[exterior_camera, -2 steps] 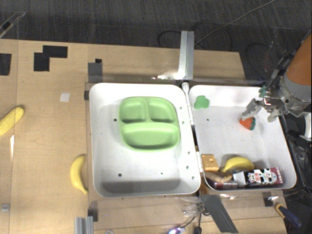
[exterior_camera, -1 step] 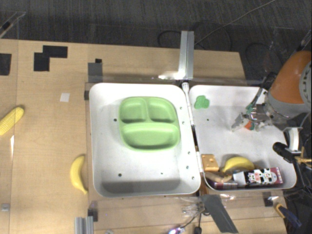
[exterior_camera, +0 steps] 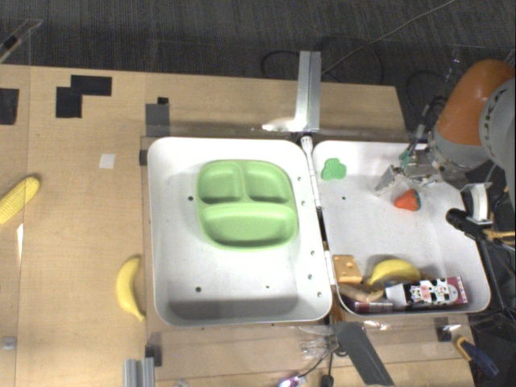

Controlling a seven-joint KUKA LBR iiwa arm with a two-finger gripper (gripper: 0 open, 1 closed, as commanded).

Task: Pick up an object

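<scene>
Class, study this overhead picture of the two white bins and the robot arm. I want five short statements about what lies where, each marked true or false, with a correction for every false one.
1. The green divided tray lies in the left bin. True.
2. A banana lies in the right bin, near its front edge. True.
3. The small green object sits on the divided tray. False: it lies in the right bin, near the back left corner.
4. The gripper is above the left bin. False: it is over the right bin, just above the small orange-red object.
5. A second banana lies on the wooden bench, outside the bins, to the left. True.
</scene>
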